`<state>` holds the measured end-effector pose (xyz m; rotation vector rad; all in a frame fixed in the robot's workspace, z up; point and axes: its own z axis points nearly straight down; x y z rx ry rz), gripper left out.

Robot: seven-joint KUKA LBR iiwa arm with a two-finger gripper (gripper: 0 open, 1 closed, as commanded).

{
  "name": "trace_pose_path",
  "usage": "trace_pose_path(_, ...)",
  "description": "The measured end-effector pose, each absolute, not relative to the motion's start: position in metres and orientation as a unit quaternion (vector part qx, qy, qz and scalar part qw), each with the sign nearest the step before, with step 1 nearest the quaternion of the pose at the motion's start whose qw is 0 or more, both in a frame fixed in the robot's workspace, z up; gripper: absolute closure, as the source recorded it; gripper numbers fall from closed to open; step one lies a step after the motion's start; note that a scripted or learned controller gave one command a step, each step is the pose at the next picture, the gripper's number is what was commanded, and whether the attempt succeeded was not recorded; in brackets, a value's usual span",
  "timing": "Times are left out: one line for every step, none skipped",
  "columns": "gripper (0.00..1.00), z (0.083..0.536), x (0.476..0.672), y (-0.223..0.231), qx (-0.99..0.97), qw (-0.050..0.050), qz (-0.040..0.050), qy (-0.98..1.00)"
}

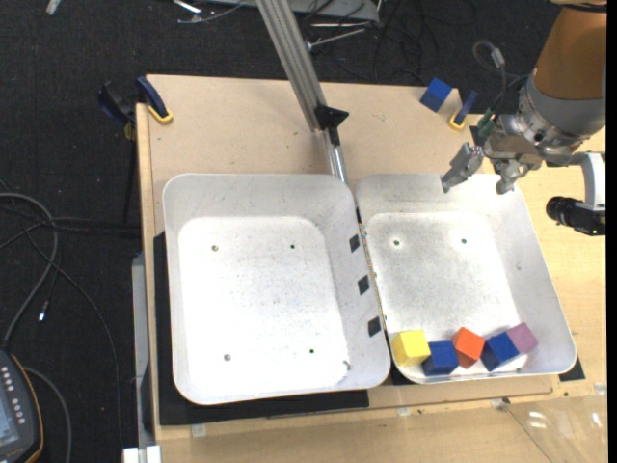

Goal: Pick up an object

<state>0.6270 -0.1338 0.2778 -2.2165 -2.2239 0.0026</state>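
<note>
The arm [571, 56] reached in from the right, its orange band above a grey wrist, and ended over the far right corner of the right bin [540, 258]. The gripper [485, 174] hung at the bin's far rim, pointing down and a little toward the left. Its two dark fingers [461, 170] stood spread apart with open space between them, and nothing was held there.

There were two white bins side by side on the bench [241, 123]. The left bin [193, 201] showed only its speckled floor. In the right bin lay five blocks, bunched in a row along the near edge: one yellow block [411, 345], a blue block [441, 357] touching it, one orange block [469, 345], a second blue block in the bin [499, 350], and one purple block [522, 337] at the right end. A further blue block [437, 94] sat outside the bins on the bench, near the far right, just beside a clamp [460, 109]. Another clamp [145, 99] gripped the bench's far left corner.

The five blocks in the bin lay well apart from the fingers, at the opposite, near end of the same bin. The lone blue block on the bench lay nearer, beyond the gripper and to its left, but not touching it.
</note>
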Motion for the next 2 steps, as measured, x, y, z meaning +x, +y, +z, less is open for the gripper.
trace_pose_path(0.0, 0.165, 0.621, -0.099, -0.705, 0.004, 0.0023, -0.709)
trace_pose_path(0.0, 0.093, 0.597, -0.105, -0.708, 0.001, 0.0006, -0.706)
